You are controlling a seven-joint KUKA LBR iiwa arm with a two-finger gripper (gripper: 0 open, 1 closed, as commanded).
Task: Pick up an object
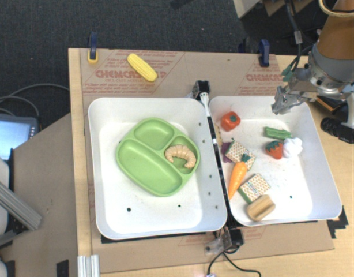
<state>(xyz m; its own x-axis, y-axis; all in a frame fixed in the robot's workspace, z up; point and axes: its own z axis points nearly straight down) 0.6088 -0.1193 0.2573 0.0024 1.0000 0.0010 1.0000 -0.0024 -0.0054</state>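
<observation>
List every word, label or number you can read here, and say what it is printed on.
"CHEMCRAF…", red print on the cardboard behind the left bin; a corn cob covers its end.
A matching red print behind the right bin: too blurred to read.
Smaller red lines around both: too small to read.

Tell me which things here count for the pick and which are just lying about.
For the pick:
gripper, above the right bin
tomato
carrot
green bean
bread roll

Lying about:
corn cob on the cardboard
green plate with shrimp, left bin
</observation>
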